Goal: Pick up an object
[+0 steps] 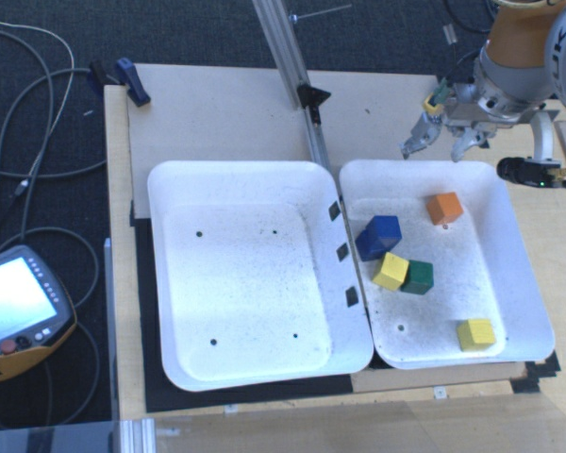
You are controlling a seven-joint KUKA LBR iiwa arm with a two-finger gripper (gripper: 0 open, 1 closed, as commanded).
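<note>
1. No brand, label or readable writing is visible; the lit screen of the handheld control pendant, lying at the left edge on dark carpet, is a pale blank glow.
2. The grey arm with its orange band enters at the top right and is cut off by the frame edge.
3. The gripper hangs above the bench just beyond the far rim of the right bin; its two fingers are spread apart with nothing between them.
4. Five blocks lie in the right bin: an orange block near the far wall, a blue block by the left wall, a yellow block touching a green block at centre, and a second yellow block near the front right corner.
5. The left bin shows only dark specks.
6. A slanted metal pole rises between the bins and runs out of the top of the frame.
</note>
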